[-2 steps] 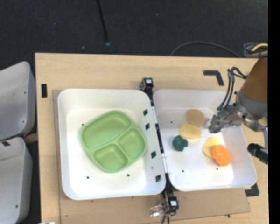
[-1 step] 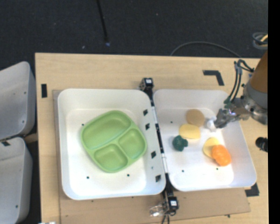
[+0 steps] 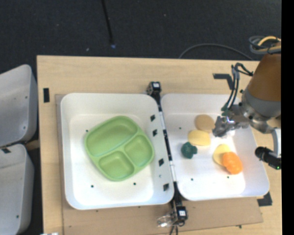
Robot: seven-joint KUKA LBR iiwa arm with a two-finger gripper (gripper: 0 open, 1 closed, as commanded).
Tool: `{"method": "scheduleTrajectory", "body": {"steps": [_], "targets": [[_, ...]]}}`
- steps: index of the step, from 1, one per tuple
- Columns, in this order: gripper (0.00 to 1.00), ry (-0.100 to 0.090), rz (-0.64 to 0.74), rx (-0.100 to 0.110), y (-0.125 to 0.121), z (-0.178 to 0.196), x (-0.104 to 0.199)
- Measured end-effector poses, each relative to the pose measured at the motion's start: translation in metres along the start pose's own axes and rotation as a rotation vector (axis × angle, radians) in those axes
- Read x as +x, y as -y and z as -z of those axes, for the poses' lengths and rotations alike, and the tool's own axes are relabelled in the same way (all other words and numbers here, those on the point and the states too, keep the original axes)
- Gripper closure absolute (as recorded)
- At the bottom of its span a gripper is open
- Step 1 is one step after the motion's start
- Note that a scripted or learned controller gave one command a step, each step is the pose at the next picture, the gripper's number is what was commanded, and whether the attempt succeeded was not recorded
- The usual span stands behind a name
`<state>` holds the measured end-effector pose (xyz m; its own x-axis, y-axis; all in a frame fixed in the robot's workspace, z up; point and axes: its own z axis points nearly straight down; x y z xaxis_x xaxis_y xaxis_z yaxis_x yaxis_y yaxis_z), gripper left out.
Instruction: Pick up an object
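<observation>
On the bench (image 3: 112, 75), a light wood board, two shallow white bins sit side by side, joined along a central seam with small black clips.

Left bin (image 3: 73, 180): one item, a green divided plate (image 3: 119, 147) with three compartments, lying flat and turned at an angle to the bin walls.

Right bin (image 3: 206, 190): five small items, grouped in the middle and right part of the floor.
- One tan rounded piece (image 3: 204, 122), farthest back.
- One pale yellow rounded piece (image 3: 200, 138), just in front of the tan one.
- One dark green piece (image 3: 188, 150), near the left front of the pale yellow piece.
- One yellow piece (image 3: 220, 153), to the right.
- One orange piece (image 3: 232, 162), touching the yellow piece on its front right side.

Arm: the grey arm with its orange band (image 3: 265, 77) enters from the right. The gripper (image 3: 221, 128) hangs over the right bin, just right of the tan and pale yellow pieces and behind the yellow one. Whether it is spread or pressed together cannot be told; no item is seen in it.

Surroundings: a dark floor (image 3: 63, 18) lies beyond the bench, crossed by cables. Two white panels (image 3: 10, 106) stand to the left of the bench.
</observation>
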<state>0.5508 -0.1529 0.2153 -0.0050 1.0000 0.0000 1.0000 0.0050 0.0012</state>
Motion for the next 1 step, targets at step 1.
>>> {"method": "scheduleTrajectory", "body": {"steps": [1], "targets": [[1.00, 0.000, 0.001, 0.002, 0.0014, -0.0058, 0.0491]]}}
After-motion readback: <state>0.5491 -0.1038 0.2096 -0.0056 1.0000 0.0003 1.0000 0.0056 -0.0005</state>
